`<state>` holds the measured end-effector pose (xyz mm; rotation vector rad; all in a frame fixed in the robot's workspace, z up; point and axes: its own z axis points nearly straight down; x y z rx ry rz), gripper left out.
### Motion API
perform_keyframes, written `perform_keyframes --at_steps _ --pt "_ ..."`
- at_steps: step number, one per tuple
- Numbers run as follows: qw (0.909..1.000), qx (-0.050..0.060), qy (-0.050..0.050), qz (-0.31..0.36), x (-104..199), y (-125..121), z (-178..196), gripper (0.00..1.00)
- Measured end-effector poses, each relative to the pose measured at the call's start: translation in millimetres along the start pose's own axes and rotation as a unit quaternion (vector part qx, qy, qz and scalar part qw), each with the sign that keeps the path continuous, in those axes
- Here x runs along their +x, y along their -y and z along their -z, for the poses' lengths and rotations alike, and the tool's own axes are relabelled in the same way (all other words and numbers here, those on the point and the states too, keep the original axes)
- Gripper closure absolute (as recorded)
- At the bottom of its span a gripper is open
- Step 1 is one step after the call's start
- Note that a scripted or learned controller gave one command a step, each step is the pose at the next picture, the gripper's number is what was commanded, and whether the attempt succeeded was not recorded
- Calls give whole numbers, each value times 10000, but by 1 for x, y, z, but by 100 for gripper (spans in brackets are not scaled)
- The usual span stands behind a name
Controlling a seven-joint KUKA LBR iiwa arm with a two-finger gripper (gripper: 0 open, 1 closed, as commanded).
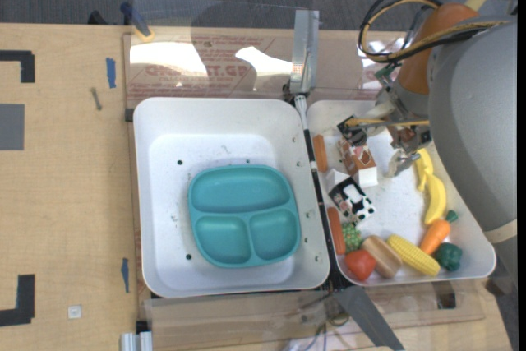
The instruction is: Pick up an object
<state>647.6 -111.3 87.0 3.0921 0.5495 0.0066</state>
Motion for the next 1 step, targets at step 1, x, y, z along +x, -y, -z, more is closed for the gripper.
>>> perform_keyframes --at_steps 1 --pt "10000 5 17 -12 -16 26 0 0"
